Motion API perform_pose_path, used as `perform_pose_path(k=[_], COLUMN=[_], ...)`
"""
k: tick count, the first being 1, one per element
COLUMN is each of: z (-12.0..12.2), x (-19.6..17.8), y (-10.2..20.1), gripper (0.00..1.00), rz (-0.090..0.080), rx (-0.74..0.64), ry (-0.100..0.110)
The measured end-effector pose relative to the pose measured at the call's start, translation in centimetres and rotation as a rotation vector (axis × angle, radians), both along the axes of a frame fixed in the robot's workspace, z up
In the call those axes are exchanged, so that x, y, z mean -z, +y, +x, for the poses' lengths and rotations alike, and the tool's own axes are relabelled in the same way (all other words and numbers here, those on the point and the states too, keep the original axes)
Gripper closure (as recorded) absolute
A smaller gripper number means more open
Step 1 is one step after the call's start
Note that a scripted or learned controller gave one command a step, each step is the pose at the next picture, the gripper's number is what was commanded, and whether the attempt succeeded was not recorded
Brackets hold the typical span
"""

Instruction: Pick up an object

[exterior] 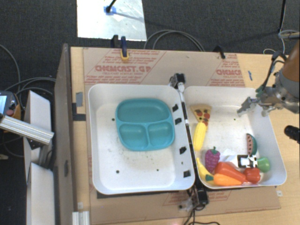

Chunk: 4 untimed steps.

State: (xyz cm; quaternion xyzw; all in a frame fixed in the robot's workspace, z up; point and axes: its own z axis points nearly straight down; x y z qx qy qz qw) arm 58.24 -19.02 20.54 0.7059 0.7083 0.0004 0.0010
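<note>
The right bin holds several toy foods. A pizza slice and a yellow corn cob lie along its left wall. Purple grapes, an orange carrot, a red tomato, a green piece and a small black-and-white item crowd the near right corner. A watermelon slice lies by the right wall. My gripper hangs over the bin's far right part, well apart from the toys, and nothing shows in it.
The left bin bears a teal divided plate. A black-clipped divider runs between the bins. Cables and a clamp lie behind the bench. The grey arm enters from the right.
</note>
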Motion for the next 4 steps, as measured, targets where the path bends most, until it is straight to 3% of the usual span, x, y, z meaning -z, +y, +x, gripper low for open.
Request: perform_pose_path(k=[1,2,3,4], z=[1.0,4.1,4.2,-2.3], x=[4.3,12.6,10.9,10.8], y=[6.7,11.0,10.6,6.1], gripper=[0.0,0.0,1.0,1.0], rz=[0.003,0.003,0.001,0.0], rx=[-0.007,-0.006,-0.002,0.008], ry=[0.003,0.004,-0.002,0.006])
